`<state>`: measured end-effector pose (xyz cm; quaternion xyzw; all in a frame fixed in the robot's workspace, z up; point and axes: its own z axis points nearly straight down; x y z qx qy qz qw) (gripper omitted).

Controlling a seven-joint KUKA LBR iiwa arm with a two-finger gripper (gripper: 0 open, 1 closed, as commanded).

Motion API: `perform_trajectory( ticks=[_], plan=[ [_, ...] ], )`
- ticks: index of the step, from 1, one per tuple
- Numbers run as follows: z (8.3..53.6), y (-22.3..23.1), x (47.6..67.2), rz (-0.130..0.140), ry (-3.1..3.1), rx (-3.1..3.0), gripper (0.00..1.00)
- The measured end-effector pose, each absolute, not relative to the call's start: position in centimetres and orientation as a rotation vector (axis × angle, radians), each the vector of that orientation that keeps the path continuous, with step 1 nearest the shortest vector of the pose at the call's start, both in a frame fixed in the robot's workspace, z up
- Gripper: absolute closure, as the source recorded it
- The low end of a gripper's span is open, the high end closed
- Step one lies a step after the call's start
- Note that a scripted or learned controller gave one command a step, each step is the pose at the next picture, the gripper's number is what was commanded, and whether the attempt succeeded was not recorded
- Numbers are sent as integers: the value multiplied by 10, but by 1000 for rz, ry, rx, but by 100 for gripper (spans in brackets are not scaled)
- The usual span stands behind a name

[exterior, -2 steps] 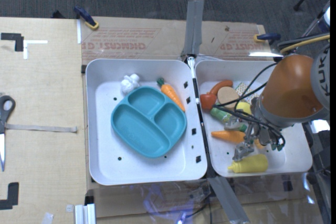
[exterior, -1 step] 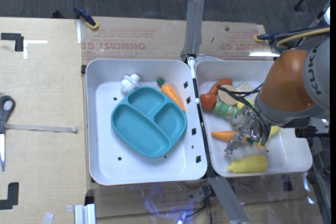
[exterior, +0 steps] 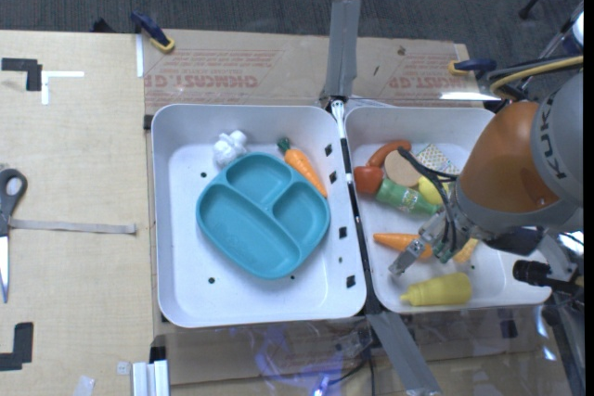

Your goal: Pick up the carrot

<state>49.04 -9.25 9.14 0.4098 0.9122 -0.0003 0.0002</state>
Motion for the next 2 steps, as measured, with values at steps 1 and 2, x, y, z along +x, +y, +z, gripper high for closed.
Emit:
perform_trajectory(
  ticks=[1,2],
  plan=[
    [92,-102,489,-2,2613,1744,0],
    [101,-102,491,-2,2613,1739,100]
  ],
)
